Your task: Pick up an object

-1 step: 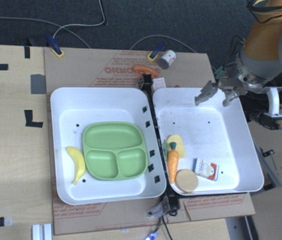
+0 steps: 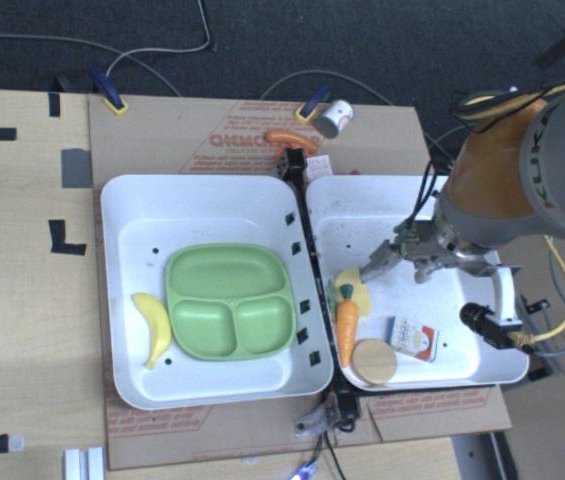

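Note:
In the right bin [image 2: 362,203] lie an orange carrot [image 2: 346,330], a pale yellow object [image 2: 350,292] just above it, a round tan disc [image 2: 373,361] and a small white, red and blue box [image 2: 413,338]. My gripper [image 2: 380,261] hangs over the middle of that bin, just right of and above the yellow object, with its fingers pointing left. Nothing shows between its fingers. In the left bin [image 2: 132,208] a green divided tray [image 2: 230,301] sits with a yellow banana [image 2: 153,326] to its left.
The grey and orange arm [image 2: 507,173] crosses the right bin's right side, with cables by it. A black divider [image 2: 308,258] runs between the bins. Clamps and a small orange item [image 2: 292,139] sit on the cardboard behind the bins.

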Robot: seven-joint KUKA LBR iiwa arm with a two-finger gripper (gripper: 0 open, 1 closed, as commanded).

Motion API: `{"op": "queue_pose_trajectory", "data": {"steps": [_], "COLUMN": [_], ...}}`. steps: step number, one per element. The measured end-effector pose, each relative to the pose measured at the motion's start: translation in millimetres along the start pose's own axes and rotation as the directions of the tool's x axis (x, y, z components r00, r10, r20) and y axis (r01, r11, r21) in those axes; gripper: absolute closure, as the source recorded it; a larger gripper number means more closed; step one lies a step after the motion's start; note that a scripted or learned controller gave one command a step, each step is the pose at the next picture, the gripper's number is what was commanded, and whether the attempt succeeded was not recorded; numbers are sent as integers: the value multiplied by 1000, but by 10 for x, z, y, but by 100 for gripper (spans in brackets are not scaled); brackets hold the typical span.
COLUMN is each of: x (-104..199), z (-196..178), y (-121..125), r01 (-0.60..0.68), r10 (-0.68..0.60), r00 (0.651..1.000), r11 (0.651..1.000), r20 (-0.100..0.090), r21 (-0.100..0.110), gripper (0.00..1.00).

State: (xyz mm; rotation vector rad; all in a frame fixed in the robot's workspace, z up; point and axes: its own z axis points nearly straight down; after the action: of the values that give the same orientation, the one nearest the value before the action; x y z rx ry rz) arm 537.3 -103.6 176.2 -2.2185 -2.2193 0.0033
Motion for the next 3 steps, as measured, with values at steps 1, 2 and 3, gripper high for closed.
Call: {"op": "queue_pose_trajectory", "data": {"steps": [1,2,3], "x": [94,87,74], "z": [899,896,796], "y": [-4,-44,-44], "r01": [0,2,0], "r10": [0,-1,0], "r00": [1000,1000,1000], "r11": [1000,1000,1000], "r20": [1,2,4], "r21": [-7,-11,-11], "gripper": [0,0,100]}}
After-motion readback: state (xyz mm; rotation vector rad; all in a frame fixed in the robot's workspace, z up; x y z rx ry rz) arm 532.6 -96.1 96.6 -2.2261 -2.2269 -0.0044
